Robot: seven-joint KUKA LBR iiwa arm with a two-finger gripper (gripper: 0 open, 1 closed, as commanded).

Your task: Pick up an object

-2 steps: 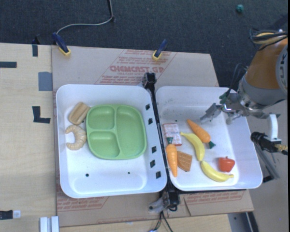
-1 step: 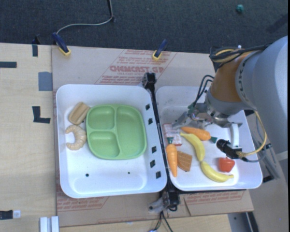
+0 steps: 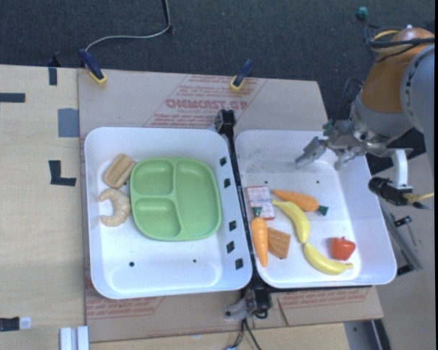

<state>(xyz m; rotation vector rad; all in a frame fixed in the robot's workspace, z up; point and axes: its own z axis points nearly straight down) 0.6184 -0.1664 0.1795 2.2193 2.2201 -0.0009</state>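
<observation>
The right bin (image 3: 365, 195) holds two carrots (image 3: 298, 200) (image 3: 259, 240), two bananas (image 3: 296, 219) (image 3: 325, 260), a red tomato (image 3: 342, 248), a brown cracker (image 3: 279, 243) and a small printed packet (image 3: 259, 200). My gripper (image 3: 325, 154) hangs over the far right corner of that bin, open, with its two grey fingers spread and nothing between them. It is above and to the right of the nearest carrot.
The left bin (image 3: 102, 261) carries a green divided plate (image 3: 177, 199), a croissant (image 3: 117, 209) and a tan bread piece (image 3: 119, 170). A black divider (image 3: 233, 195) separates the bins. Cardboard lies under both, held by yellow-blue clamps (image 3: 93, 66) (image 3: 241, 76).
</observation>
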